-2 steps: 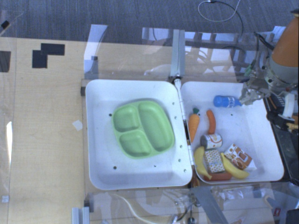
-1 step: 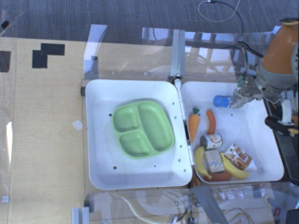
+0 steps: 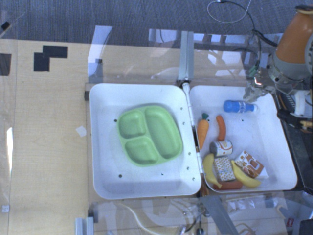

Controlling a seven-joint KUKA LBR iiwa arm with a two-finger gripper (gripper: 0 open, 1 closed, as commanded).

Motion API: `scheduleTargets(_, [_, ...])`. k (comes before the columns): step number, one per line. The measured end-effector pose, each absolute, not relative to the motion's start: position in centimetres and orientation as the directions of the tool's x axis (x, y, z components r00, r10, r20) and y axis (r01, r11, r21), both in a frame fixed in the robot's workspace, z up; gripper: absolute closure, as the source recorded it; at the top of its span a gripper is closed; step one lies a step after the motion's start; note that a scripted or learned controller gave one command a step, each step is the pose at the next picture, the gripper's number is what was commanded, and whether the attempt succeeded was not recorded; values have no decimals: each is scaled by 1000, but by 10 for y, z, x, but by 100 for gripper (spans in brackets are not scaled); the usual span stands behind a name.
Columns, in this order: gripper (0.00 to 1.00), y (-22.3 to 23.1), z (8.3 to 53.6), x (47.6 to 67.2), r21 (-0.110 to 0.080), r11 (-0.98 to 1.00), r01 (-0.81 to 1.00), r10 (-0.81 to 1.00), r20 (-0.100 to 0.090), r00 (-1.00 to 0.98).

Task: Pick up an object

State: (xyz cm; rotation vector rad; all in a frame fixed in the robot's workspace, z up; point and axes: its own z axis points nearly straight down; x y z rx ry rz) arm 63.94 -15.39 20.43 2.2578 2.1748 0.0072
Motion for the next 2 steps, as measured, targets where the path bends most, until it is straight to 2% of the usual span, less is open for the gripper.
scheduleTargets(1, [100,-154,209,670,7,-192,981,981,-1,192])
scheduleTargets(2, [100,-148,211,645,5,-251,968,968,0,251])
